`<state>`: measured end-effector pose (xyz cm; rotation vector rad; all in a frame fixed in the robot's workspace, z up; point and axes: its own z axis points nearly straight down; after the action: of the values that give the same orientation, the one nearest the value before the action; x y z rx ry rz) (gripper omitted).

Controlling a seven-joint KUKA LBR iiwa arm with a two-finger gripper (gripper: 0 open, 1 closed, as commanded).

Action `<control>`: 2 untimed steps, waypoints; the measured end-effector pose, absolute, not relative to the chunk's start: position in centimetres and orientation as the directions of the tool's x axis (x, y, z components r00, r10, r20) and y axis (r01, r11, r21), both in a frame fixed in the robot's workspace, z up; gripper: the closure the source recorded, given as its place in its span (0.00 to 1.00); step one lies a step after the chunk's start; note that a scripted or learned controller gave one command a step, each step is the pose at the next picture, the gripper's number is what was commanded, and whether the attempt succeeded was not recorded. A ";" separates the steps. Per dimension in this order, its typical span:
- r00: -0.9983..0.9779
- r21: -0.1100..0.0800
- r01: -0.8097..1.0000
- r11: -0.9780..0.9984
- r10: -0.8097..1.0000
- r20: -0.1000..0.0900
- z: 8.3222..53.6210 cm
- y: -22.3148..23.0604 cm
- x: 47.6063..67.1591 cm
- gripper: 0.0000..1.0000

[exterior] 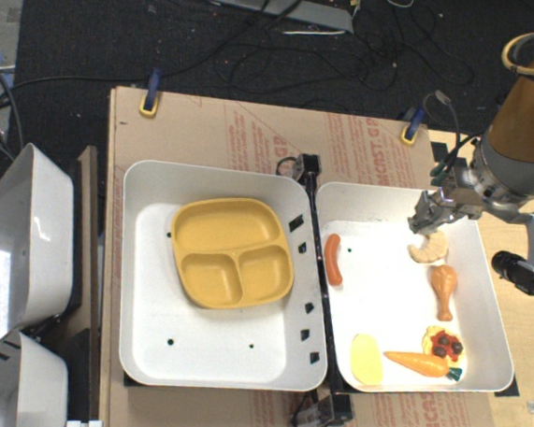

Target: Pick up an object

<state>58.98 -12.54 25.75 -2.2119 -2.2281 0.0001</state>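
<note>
The hand hangs over the upper right of the right bin, right above a pale biscuit-like piece that sits just below it in the frame. Whether the hand is released or clenched, I cannot tell. The piece looks roundish, with no clear long axis. Just below it a drumstick lies lengthwise up and down the frame, thick end lower.

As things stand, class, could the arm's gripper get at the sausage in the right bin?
Probably yes. The sausage lies alone by the right bin's left wall, with bare floor around it. The gripper hangs over the same bin's far side, above a pale food piece, nothing between.
</note>
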 end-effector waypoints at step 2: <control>-0.008 -0.002 1.000 0.008 1.000 0.001 23.7 -1.8 59.7 1.00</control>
<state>59.65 -1.80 23.72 -2.2112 -2.2286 0.0006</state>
